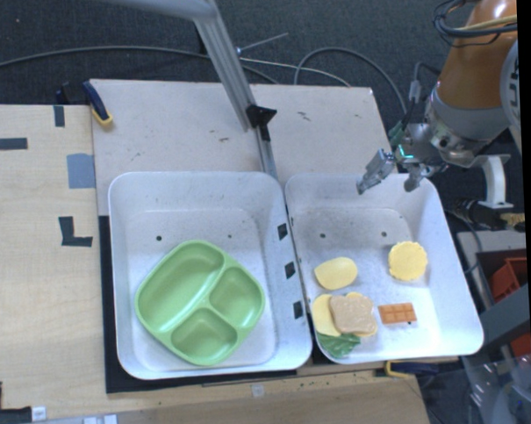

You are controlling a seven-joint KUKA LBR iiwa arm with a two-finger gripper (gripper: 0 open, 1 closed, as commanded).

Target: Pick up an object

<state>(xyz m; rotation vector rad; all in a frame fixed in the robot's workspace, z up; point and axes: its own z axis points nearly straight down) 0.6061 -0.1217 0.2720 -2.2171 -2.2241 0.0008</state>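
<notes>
Seen from above at a slant, a worktop [182,122] carries two shallow white bins side by side. The left bin [125,204] holds a green divided plate [200,301] with three compartments, lying flat. The right bin [443,243] holds toy food gathered toward its near side: a pale yellow oval piece [336,272], a round yellow ruffled piece [407,261] well to its right, a tan slice of bread [352,314] resting on a yellow slice and a green leaf [340,343], and a small orange waffle-like bar [396,313] just beside the bread. The grey arm with its orange band [474,61] reaches in from the right. Its tool [392,171] hangs above the far edge of the right bin, its two fingers spread apart with nothing between them, well apart from the food.
</notes>
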